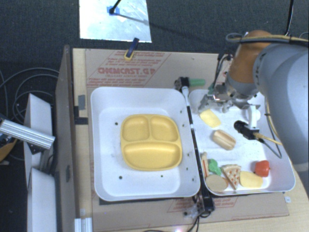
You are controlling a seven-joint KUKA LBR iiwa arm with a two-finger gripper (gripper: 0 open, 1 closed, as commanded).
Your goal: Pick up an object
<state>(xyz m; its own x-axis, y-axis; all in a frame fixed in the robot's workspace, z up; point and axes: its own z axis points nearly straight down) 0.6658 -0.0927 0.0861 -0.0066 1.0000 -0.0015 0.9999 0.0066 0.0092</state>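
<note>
Jaws: I read them as spread apart with nothing between them, poised over the far end of the right bin (288, 180).
Yellow block (210, 118): on the bin floor, just beside the jaws.
Bread roll (224, 139), red tomato (262, 167): same bin, nearer me.
Left bin (108, 129): yellow divided plate (150, 141).

Two white bins: one bin (108, 129) around the yellow tray (151, 142), and a second bin (244, 153) just beside that tray. One yellow tray, with three compartments. In the second bin, eight food pieces: two pale yellow pieces (210, 118) (251, 179), one tan roll (224, 139), one red piece (262, 167), one green piece (214, 168), one wedge slice (232, 174), one round tan disc (217, 183), one thin orange stick (204, 164).
</note>
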